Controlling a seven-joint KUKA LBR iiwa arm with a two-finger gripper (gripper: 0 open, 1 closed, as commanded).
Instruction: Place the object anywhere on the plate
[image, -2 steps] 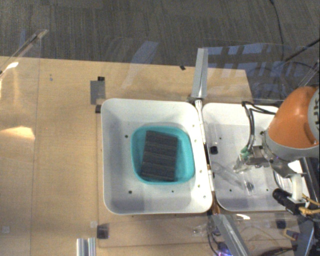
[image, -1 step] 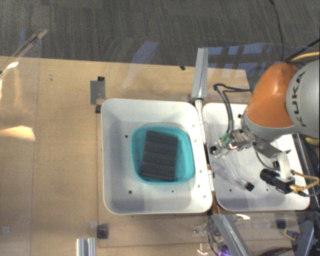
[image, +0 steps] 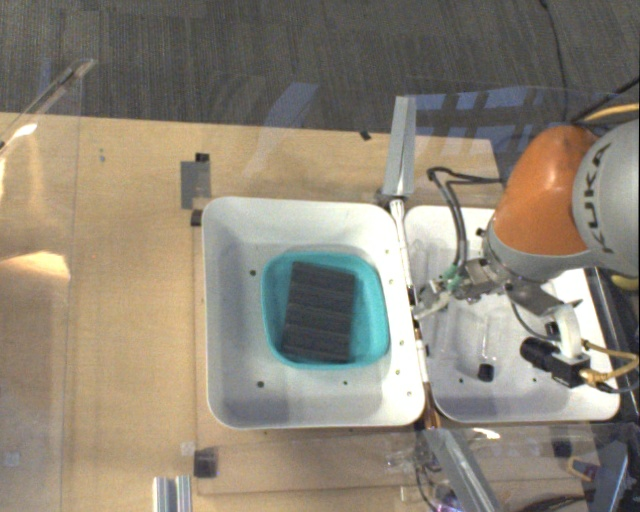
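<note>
Two white bins are sitting side by side on the wooden desk (image: 110, 350). The left bin (image: 230, 390) is holding a teal plate (image: 372, 310) in its middle. A dark grey ridged block (image: 320, 311) is lying flat on the plate, filling most of it and tilting a little toward one o'clock.

The grey arm with its big orange band (image: 545, 205) is reaching in from three o'clock and hanging over the right bin (image: 520, 400). The hand (image: 484, 352) is pointing down into that bin, near its middle. A small dark bit (image: 485, 372) is showing right at the tip of the hand, but it is too small to name. I cannot tell if the hand is open or closed, or if it is gripping anything.

The block and the hand are well apart, with the bin walls between them.
</note>
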